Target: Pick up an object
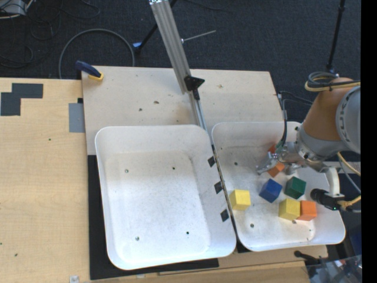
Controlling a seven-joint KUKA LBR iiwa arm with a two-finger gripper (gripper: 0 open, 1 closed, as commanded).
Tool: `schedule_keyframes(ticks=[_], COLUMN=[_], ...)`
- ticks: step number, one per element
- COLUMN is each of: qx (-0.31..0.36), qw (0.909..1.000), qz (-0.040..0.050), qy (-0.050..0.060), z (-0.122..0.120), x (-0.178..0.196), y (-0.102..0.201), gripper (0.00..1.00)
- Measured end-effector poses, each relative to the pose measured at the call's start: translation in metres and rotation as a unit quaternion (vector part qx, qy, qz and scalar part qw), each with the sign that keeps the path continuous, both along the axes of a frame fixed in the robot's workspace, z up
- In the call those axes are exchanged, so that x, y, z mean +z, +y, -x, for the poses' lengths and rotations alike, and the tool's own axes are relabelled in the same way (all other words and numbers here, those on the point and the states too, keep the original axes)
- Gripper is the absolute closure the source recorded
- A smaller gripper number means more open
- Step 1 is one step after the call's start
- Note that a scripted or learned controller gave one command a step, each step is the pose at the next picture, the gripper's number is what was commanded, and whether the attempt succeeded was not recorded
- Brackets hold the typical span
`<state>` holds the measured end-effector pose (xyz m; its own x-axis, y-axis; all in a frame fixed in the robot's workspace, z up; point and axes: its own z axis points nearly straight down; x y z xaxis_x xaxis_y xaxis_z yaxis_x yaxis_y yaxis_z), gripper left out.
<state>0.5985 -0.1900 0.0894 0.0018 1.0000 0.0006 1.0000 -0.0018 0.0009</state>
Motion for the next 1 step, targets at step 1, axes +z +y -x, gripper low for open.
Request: schedule_keyframes(ticks=[1], qx=[-0.002], qw=[0.9998], qz=[-0.004], qy=[0.02], z=[-0.0518], x=[0.0047], y=[0.0009], gripper=[0.0])
